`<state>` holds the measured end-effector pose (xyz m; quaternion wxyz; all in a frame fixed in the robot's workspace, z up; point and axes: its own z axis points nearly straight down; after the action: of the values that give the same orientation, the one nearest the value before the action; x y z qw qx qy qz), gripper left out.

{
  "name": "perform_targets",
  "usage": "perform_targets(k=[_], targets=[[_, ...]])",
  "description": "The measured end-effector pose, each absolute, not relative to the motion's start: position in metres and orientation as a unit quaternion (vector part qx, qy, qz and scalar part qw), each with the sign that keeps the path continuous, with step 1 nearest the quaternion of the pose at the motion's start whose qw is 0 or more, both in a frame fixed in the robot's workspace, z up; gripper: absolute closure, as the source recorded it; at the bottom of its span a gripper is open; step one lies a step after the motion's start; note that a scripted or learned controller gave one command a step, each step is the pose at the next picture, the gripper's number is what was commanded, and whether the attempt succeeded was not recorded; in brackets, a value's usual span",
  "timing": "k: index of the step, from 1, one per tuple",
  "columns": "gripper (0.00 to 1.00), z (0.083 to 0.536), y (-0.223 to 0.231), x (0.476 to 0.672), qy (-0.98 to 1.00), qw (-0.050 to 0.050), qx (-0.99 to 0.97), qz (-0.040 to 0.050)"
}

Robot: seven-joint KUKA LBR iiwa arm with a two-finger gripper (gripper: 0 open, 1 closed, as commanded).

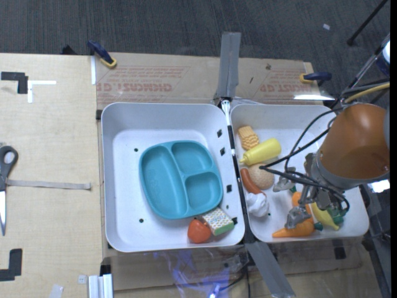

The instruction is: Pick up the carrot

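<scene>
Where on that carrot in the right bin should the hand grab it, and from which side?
Probably mid-body, coming straight down. The carrot lies flat and roughly crosswise near the right bin's front wall, so fingers should close across its narrow width. The hand hangs just above it.

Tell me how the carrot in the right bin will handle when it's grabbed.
The carrot looks like a moulded toy, so probably stiff and light. Its tapered, rounded body may slip or roll under a pinch. It lies against the bin's front wall beside other toys, so it could jam instead of sliding free.
</scene>
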<state>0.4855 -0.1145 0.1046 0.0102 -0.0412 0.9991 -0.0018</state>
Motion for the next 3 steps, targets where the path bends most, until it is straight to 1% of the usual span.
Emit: perform_targets(k=[1, 2, 3], targets=[[1.00, 0.1135, -0.1143, 0.4871, 0.999, 0.011, -0.042, -0.0020], [0.00, 0.1134, -0.1142, 0.4871, 0.999, 0.011, -0.042, -0.0020], [1.00, 0.1231, -0.1141, 0.4899, 0.999, 0.014, -0.043, -0.0028]])
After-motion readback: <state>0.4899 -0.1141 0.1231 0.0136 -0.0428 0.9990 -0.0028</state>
